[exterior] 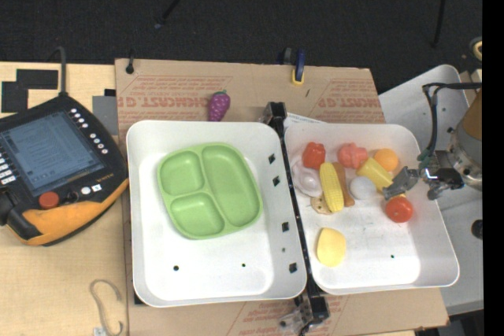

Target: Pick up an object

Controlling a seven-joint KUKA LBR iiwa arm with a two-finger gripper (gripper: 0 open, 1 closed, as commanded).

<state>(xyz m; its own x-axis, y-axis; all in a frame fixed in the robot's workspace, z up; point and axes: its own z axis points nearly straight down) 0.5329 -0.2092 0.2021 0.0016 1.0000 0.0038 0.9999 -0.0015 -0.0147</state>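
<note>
The right bin [425, 264] holds several toy foods: a red pepper [314, 155], a pink piece [352, 154], an orange [387, 160], a yellow block [373, 171], a corn cob [331, 186], a white egg [361, 187], a red tomato [399, 208] and a yellow lemon [331, 247]. My gripper [417, 179] reaches in from the right, at the bin's right side. It sits just above the tomato and right of the yellow block. Nothing visibly hangs from it.
The left bin [157, 271] carries a green divided plate [209, 190]. A purple grape bunch [218, 105] lies on the cardboard behind the bins. A teach pendant [55, 161] rests at the far left, and a blue clamp [298, 67] stands at the back edge.
</note>
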